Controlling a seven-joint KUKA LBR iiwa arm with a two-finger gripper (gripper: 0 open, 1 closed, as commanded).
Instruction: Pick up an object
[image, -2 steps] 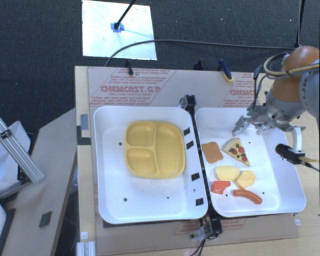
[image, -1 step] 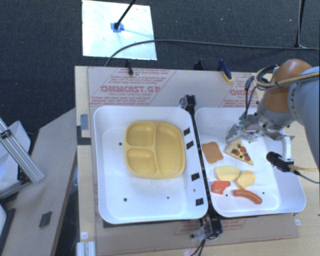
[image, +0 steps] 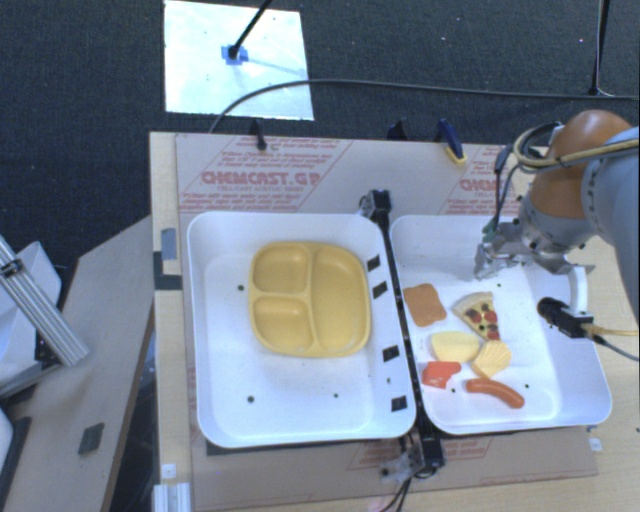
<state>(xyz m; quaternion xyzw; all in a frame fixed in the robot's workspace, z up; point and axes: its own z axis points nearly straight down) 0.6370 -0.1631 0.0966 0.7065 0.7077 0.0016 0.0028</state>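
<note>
One fixed camera above the bench (image: 170, 160), slanted down, seemingly moderately distant, both bins (image: 215, 300) framed.

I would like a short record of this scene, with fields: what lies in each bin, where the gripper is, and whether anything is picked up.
left bin: yellow tray with three compartments
right bin: toast, pizza slice, cheese, shell, red piece, sausage
food position: clustered in the near left part of the right bin
gripper: over the far part of the right bin, apart from the food
held object: none seen
</note>
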